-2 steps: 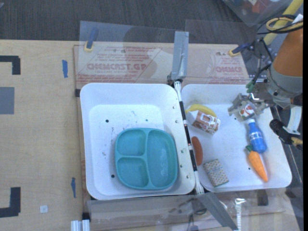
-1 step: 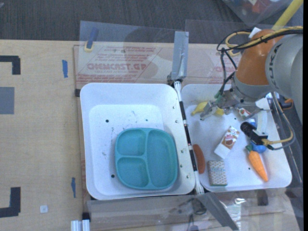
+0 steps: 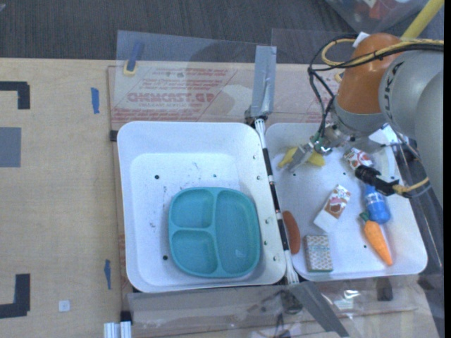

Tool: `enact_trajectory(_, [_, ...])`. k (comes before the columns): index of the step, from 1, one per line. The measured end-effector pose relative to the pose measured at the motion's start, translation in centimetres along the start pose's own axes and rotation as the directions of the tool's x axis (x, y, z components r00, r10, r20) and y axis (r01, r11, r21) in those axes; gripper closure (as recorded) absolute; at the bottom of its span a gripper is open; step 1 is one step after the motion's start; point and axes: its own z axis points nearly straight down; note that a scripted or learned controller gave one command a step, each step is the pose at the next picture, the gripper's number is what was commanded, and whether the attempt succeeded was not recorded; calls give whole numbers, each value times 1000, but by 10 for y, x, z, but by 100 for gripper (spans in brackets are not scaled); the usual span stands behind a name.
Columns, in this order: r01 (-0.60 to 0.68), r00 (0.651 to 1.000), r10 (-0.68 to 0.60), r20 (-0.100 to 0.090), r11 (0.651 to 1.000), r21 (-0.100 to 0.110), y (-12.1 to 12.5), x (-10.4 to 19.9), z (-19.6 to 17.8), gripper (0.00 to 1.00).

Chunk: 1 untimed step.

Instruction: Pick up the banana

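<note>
While the arm (image 3: 394, 83) reached in from the right, the gripper (image 3: 304, 155) sat low over the far-left part of the right bin (image 3: 416, 259), right at the banana (image 3: 292, 158). Banana lay near the bin's left wall, long axis roughly left-right with a slight tilt, left end nearer the divider; yellow showed on both sides of the gripper. Couldn't tell finger spread, or whether anything was pinched. Also in the right bin: small carton (image 3: 333, 208), blue bottle (image 3: 375, 206), carrot (image 3: 378, 239), hot dog (image 3: 292, 231), patterned box (image 3: 318, 252). Left bin (image 3: 141, 153) held a teal divided tray (image 3: 213, 232).
</note>
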Motion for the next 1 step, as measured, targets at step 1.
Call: enact_trajectory(1, [1, 1000, -1, 1, 1000, -4, 1, 0, -10, 100])
